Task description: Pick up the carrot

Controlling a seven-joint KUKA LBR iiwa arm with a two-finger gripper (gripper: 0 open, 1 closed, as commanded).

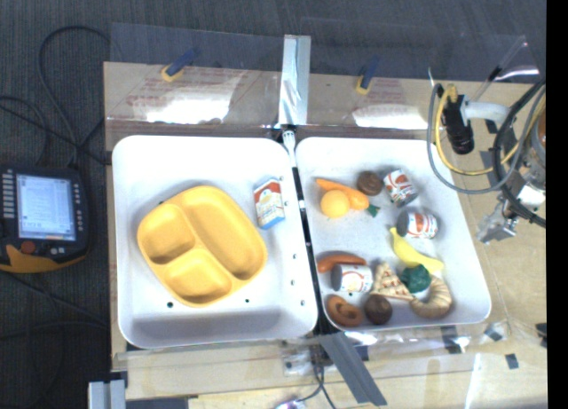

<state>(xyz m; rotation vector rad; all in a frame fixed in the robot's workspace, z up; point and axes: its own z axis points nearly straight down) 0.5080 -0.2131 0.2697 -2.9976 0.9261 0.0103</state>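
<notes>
My claw at bin's right edge, grip state unreadable — carrot well left, long axis pointing toward me.

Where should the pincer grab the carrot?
Probably the thick orange end of the carrot, coming straight down from above. It lies flat in the right bin, slanting from upper left down to its green tip. An orange ball presses against its lower side, so the bare upper-left end gives the most room, with the fingers closing across its narrow width.
</notes>
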